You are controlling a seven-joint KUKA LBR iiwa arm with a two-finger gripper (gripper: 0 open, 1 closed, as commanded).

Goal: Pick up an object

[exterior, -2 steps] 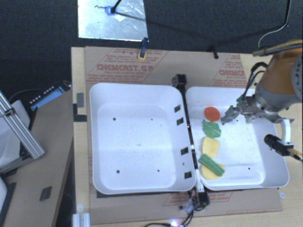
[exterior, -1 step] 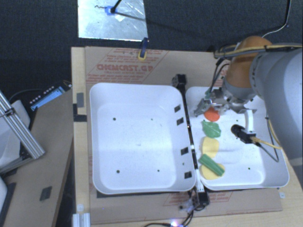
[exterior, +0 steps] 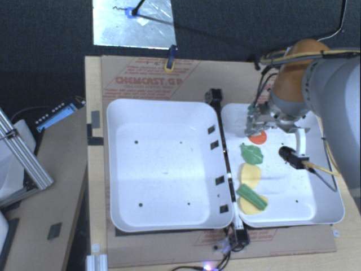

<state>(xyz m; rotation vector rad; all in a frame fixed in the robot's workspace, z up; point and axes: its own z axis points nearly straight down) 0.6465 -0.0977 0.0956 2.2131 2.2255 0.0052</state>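
Apparently poised for a pick: jaws point(exterior: 256, 127), grip state unreadable, low at right bin's point(exterior: 321, 208) far-left corner, over orange piece point(exterior: 258, 138).

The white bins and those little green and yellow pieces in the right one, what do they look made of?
The left bin and the right bin look like thin moulded plastic: smooth, slightly glossy white, with rounded rims. The green pieces and yellow pieces look like toy plastic or rubber, in flat solid colours with a matte look; the view is too small to say which.
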